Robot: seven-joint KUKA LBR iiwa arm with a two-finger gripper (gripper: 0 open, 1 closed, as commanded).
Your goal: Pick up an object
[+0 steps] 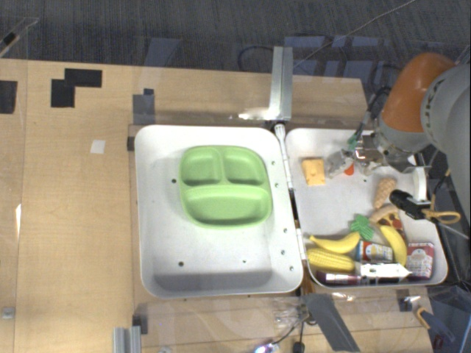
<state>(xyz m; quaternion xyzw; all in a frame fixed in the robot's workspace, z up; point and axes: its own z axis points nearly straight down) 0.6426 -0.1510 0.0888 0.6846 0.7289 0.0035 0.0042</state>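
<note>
Plainly, the nearest candidate is the yellow cheese wedge [313,172], lying alone on bare floor in the upper left of the right bin [294,197], just left of the tool [352,160], which hangs low over the bin's upper middle; whether the tool is apart or together I cannot tell, since it reads as a small blurred cluster of metal with a red spot, and nothing shows between its tips. The wedge looks like a light, stiff toy piece with flat faces, probably smooth and a bit slippery, so I judge a pinch across its two short sides would serve best. There is open floor around it on every side, though the dividing wall toward the left bin [147,197] stands near its left edge and could crowd an approach from there. The bin's lower end is packed: bananas [335,247], a can [375,253], a red carton [421,259] and a marker [368,274] touch or overlap, a poorer place to reach. The green divided plate [223,184] sits in the left bin, well apart.
</note>
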